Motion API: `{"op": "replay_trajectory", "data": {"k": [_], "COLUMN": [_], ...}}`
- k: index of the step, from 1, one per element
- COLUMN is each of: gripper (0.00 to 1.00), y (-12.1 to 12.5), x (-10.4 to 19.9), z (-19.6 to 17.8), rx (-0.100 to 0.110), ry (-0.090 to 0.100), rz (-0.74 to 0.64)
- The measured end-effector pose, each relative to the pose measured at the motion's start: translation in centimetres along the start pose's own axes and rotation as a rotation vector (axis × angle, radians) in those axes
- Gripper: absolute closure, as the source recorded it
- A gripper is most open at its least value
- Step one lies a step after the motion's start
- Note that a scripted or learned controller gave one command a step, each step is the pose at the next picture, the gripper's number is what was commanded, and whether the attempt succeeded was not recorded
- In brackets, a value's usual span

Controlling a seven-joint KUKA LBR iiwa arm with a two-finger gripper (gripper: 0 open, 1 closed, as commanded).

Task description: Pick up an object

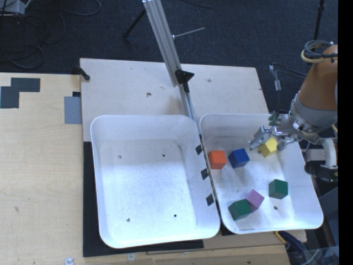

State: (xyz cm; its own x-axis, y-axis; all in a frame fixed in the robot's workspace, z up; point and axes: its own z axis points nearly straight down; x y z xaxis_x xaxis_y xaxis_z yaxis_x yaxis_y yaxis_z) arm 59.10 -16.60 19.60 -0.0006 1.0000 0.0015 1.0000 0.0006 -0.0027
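We see the jaws (268,141) closed on the yellow cube (269,147) above the right bin (309,217), with the blue cube (239,158) and orange cube (218,159) just to their left.

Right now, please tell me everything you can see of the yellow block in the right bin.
The yellow block is a small cube, plain yellow, with a matt look like painted wood or foam. It sits tilted, one corner pointing down, in the upper right part of the right bin. The metal pincer is right at it and covers its upper edge, so I cannot tell whether it is gripped or lifted. The blue block lies apart, to its left.
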Motion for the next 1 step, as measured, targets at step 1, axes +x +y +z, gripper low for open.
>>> {"op": "replay_trajectory", "data": {"k": [1], "gripper": [0.0], "y": [1.94], "x": [3.84], "z": [7.72], "rx": [-0.006], "ry": [-0.005], "rz": [0.002]}}
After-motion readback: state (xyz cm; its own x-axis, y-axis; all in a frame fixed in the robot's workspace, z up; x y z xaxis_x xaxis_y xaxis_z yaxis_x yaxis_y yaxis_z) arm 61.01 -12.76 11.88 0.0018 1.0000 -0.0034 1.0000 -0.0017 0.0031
